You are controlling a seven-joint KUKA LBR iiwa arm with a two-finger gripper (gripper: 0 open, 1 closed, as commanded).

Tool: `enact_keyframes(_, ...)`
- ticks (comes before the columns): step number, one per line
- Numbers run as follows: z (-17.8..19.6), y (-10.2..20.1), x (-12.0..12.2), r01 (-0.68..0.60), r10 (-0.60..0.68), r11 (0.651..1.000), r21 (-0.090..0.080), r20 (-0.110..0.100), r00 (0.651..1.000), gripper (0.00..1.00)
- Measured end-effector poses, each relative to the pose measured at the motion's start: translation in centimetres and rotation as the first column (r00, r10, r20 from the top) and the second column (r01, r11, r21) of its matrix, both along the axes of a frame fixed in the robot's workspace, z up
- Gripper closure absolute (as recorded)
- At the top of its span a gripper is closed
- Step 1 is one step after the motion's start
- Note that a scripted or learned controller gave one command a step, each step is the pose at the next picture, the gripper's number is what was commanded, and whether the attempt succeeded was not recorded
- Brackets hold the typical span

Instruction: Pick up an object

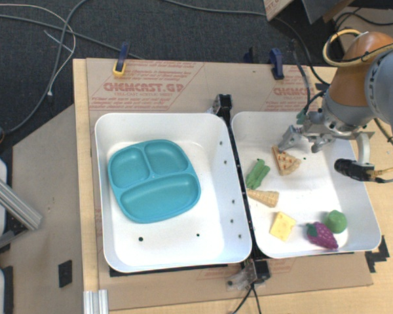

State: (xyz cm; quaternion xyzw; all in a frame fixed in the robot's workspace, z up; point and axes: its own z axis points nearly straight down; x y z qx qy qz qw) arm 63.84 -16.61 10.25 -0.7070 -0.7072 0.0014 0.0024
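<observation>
tool [300, 138]: we see it low in the right bin [354, 205], just above the waffle piece [286, 160]
grip: we cannot tell
left bin [118, 241]: 1 teal plate [154, 180]

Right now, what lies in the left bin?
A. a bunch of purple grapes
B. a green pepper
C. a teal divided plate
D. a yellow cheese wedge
C: the teal divided plate lies in the left bin, while the small toy foods, such as the cheese wedge and grapes, all lie in the right bin.
</observation>
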Motion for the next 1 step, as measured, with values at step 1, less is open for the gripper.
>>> enact_keyframes(1, 1.45, 0.00, 0.19, 0.000, 0.000, 1.000, -0.001, 0.007, 1.000, 1.00)
